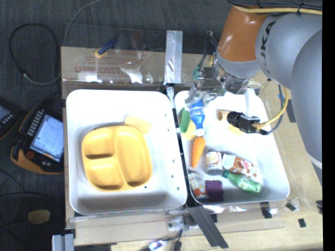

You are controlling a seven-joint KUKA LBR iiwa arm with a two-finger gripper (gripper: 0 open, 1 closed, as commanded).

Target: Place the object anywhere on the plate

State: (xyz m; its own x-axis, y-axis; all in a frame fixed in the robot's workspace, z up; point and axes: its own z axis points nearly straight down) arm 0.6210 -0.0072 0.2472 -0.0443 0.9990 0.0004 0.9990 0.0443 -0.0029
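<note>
Camera view has the gripper down at the back-left corner of the right bin, right on top of a small blue-and-white bottle. Whether it's pinching that bottle or just parked over it, honestly can't tell from this angle; the wrist blocks the tips.

The bottle looks like the object it's going for. It sits against the bin's left wall, with a green piece touching it on one side and a carrot just in front of it. The yellow divided plate is in the middle of the left bin, with a pale yellow block at its back edge.

Stuff that could go sideways, as a guess:
- the bottle is crammed against the wall and the green piece, so the gripper might catch both or slip off
- lifting could drag the carrot along
- the ridge between the bins needs clearing, or the bottle gets knocked loose

Closer to the front of the right bin sit a small can, a green bottle and a purple block, well out of the way.
</note>
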